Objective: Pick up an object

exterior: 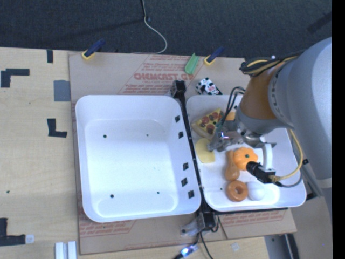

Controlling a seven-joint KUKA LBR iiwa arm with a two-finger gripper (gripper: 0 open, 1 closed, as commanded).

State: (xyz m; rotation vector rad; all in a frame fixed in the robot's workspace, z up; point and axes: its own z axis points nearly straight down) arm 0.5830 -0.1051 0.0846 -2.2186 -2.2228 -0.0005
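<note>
Where hand sits, pizza slice lies just beside, upper-left.

Overhead slanted view onto both bins

Two bins sit side by side: the left bin and the right bin, which holds a doughnut, perhaps a pizza slice farther back.

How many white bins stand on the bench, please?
2. The left bin lies under the camera view's centre-left. The right bin touches its right side and holds toy food under the arm.
</note>
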